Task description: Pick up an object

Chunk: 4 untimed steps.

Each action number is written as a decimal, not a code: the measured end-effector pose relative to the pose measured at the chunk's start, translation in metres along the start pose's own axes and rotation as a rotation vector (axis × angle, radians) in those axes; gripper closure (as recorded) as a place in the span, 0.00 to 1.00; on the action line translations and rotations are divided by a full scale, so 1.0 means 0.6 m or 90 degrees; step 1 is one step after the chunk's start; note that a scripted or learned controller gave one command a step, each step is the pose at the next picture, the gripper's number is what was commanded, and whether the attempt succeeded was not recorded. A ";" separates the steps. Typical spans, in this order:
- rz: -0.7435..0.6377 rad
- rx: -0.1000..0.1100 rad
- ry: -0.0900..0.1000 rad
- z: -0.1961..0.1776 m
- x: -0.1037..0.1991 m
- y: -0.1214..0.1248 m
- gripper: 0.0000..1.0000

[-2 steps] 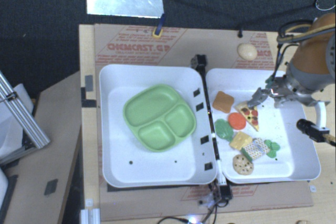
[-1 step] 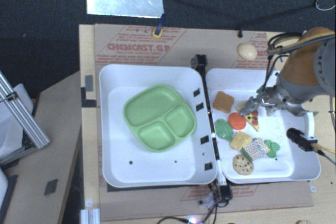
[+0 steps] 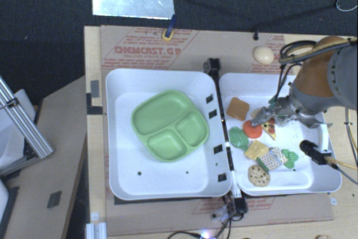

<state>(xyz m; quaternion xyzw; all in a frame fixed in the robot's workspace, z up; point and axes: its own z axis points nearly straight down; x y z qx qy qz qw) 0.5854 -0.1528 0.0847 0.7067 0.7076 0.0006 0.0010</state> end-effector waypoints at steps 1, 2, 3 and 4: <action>0.000 -0.005 0.000 -0.023 -0.001 0.004 1.00; -0.003 -0.003 0.000 -0.122 0.010 0.017 1.00; -0.003 -0.002 0.000 -0.196 0.008 0.028 1.00; -0.003 -0.001 0.000 -0.234 0.008 0.030 1.00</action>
